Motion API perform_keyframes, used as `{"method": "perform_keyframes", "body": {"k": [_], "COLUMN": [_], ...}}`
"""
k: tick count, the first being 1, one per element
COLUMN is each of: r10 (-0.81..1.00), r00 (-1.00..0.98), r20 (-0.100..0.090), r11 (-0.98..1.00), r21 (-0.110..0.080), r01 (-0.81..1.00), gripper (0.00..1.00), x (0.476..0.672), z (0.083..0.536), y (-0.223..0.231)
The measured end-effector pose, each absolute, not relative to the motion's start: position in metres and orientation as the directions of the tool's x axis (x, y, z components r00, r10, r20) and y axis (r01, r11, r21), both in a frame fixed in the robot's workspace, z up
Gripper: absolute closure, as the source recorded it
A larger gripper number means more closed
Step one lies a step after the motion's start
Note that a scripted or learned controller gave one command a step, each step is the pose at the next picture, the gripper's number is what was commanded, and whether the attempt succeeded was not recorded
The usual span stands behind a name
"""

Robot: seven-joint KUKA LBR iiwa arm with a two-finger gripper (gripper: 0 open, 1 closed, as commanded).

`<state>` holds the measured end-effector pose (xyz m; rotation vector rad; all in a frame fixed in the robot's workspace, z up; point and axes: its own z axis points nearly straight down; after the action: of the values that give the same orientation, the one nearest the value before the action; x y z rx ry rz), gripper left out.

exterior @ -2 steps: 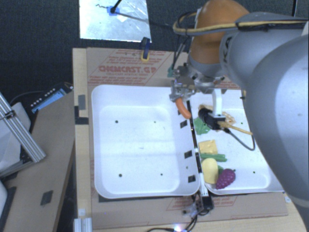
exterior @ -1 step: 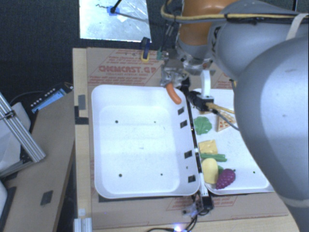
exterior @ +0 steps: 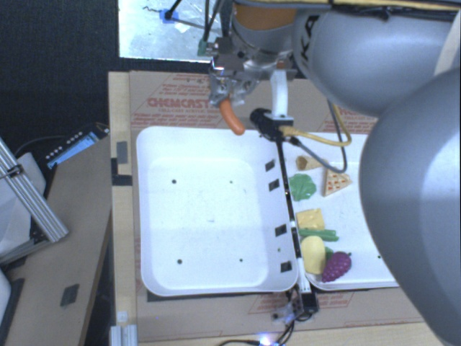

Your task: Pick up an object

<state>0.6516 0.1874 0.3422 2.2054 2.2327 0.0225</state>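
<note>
1. The gripper [exterior: 229, 98] hangs over the far edge of the left bin [exterior: 155, 193], fingers closed on a carrot [exterior: 233, 119].
2. The right bin [exterior: 360, 215] holds lettuce [exterior: 302, 187], a waffle [exterior: 335, 183], cheese [exterior: 310, 219], a lemon [exterior: 312, 254] and grapes [exterior: 336, 265] near its left edge.

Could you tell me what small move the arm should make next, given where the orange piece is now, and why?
Probably a short, slow move toward the middle of the left bin before any release. The tool hangs above that bin's far rim, and the orange carrot-like piece dangles tilted from its fingers, right over the edge. Released here, it might land on the cardboard.
</note>
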Motion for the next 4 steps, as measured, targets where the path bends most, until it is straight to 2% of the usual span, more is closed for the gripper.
{"method": "perform_keyframes", "body": {"k": [1,4], "r10": [1.0,1.0], "r00": [-0.008,-0.006], "r20": [0.003,0.002], "r11": [0.008,0.006], "r21": [0.008,0.006], "r01": [1.0,1.0], "gripper": [1.0,1.0], "x": [0.669,0.668], "z": [0.379,0.514], "y": [0.238,0.234]}}
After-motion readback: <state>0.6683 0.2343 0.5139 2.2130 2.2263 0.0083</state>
